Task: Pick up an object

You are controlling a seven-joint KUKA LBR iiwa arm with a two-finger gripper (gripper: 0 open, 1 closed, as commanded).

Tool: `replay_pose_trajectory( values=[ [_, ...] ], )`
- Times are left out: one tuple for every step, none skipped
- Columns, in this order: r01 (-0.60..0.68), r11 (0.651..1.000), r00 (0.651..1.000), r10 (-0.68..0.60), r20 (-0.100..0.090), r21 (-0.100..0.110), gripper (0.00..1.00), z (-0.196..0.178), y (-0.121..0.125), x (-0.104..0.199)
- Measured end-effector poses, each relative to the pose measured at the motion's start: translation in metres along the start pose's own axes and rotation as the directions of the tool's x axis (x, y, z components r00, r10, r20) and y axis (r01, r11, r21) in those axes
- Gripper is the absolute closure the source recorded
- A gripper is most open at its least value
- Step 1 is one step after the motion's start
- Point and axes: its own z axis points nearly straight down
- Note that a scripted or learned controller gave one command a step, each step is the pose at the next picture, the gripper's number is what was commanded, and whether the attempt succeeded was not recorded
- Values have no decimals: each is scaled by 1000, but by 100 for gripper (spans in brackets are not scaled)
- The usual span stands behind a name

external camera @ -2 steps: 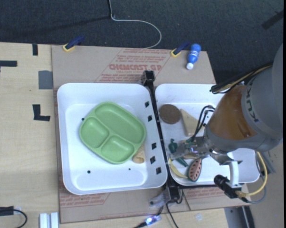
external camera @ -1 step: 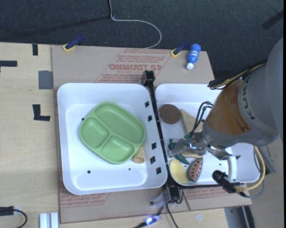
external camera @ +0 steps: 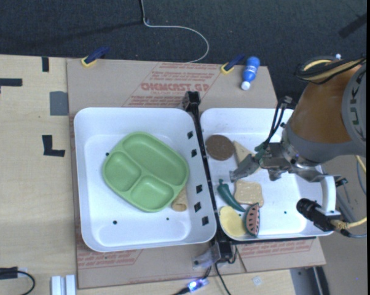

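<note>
My gripper (external camera: 247,162) reaches in from the right over the left half of the right bin (external camera: 283,123). Its two fingers stand apart, open, with nothing held between them. It hangs over a tan wedge (external camera: 242,150) and just above a slice of toast (external camera: 248,193). A brown round cookie (external camera: 219,147) lies to its left. Nearer the bin's front lie a green bean-like piece (external camera: 225,195), a yellow slice (external camera: 230,222) and a watermelon slice (external camera: 252,219).
The left bin (external camera: 93,125) holds a green divided plate (external camera: 145,171) with a small tan piece (external camera: 180,204) at its lower right edge. A black divider (external camera: 200,165) runs between the bins. A blue and white bottle (external camera: 249,72) lies on the cardboard behind the right bin.
</note>
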Motion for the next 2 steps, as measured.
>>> replay_pose_trajectory(
  values=[
    [3,1000,1000,-3,-1,-2,0,-137,2,44],
    [-3,1000,1000,3,3,15,100,-139,0,41]
  ],
)
